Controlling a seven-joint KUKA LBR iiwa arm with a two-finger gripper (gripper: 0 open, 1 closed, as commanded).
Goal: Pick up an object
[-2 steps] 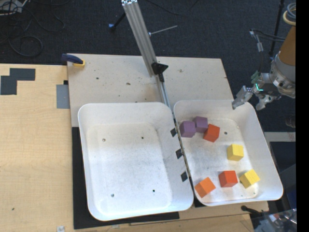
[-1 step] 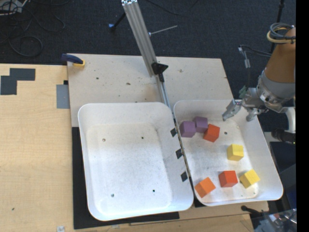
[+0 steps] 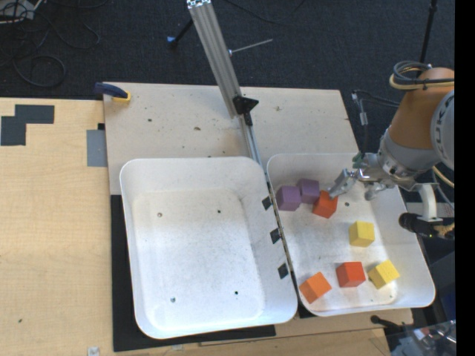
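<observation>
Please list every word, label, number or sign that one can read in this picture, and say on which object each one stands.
None: no readable word or number stands anywhere.
The coloured blocks, such as the red block beside the gripper, have plain faces.
The two white bins carry no print.
The slanted metal bar bears a small checkered tag at its top: a pattern, not text.

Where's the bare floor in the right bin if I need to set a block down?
Freest: the strip along the right bin's left wall, below the purple blocks and above the orange block. A smaller gap sits centre, left of the yellow block. Crowded: the front row, and the top by the claw and red block.
</observation>
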